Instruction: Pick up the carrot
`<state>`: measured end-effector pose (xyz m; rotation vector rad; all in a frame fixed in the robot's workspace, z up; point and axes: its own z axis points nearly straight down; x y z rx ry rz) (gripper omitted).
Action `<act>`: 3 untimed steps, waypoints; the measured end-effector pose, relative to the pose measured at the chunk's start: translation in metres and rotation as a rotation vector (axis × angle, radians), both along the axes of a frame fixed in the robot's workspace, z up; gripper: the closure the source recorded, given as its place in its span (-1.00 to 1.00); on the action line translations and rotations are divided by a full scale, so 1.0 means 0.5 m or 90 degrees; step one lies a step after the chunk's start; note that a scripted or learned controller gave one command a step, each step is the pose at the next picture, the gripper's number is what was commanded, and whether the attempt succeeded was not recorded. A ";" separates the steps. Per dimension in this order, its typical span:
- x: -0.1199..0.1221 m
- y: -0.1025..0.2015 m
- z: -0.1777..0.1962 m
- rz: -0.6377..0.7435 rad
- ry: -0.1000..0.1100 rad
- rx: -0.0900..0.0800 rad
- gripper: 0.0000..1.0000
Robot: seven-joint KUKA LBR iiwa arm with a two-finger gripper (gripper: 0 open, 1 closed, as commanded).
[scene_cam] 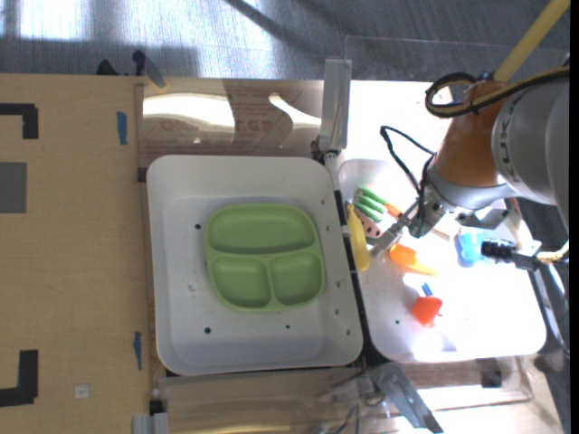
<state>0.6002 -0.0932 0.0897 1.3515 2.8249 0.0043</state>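
Two shallow white bins sit side by side on the bench. The left bin (172, 269) holds a green divided plate (265, 256) at its centre, with one long compartment toward twelve o'clock and two smaller ones toward six.

The right bin (507, 333) is strongly lit and partly washed out. Within it:
- the carrot (409, 258) – an orange wedge lying flat near the bin's centre-left
- a yellow banana-shaped piece (358, 239) against the bin's nine o'clock wall, running roughly twelve to six
- a green-topped item with an orange tip (374, 203) at about ten o'clock from the carrot
- a small red-orange piece (426, 308) at about five o'clock from the carrot, with a tiny blue bit (426, 288) just above it
- a light blue object (469, 248) at three o'clock from the carrot, near the arm's base fittings

The arm (493, 147) enters from three o'clock, its orange band visible above the wrist, black cable looped around it. The gripper (398, 234) points toward eight o'clock and sits low in the right bin, its tip just beside the carrot's twelve o'clock edge and close to the yellow piece. Finger state – cannot be determined; the tip is small and blurred against the glare. The carrot lies on the bin floor, not seen between any fingers
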 end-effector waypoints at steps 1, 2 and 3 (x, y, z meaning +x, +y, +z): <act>-0.072 -0.009 0.001 -0.053 -0.001 0.001 -1.00; -0.100 -0.023 0.001 -0.191 -0.002 0.004 -1.00; -0.094 -0.026 0.027 -0.190 -0.009 0.001 1.00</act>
